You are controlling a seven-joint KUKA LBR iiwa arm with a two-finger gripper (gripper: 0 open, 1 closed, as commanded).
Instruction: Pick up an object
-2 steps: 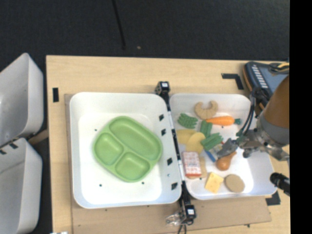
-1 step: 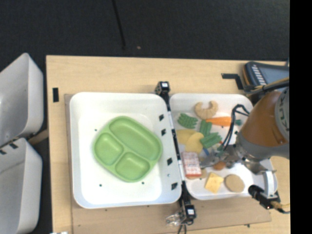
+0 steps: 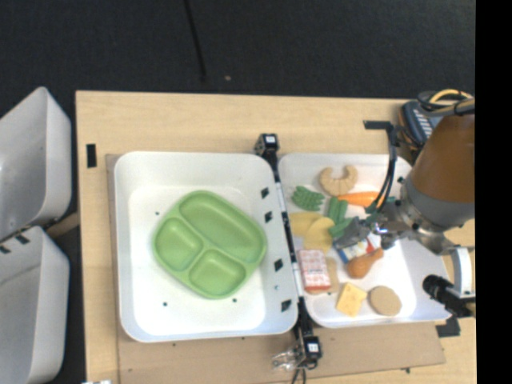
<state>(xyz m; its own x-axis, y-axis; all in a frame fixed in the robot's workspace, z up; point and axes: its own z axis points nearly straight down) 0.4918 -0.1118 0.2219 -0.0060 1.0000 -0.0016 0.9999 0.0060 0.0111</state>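
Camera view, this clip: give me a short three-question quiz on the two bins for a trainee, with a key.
1. True or false: the green plastic divided plate lies in the left white bin.
2. Multiple choice: which lies nearest the front edge of the right white bin? A) the orange carrot toy B) the yellow cheese wedge toy C) the tan croissant toy
3. Fill in: the divided plate has ___ compartments.

Key: 1 true. 2 B; the cheese wedge sits beside a round tan cookie toy, while the carrot and croissant lie towards the back. 3 three.
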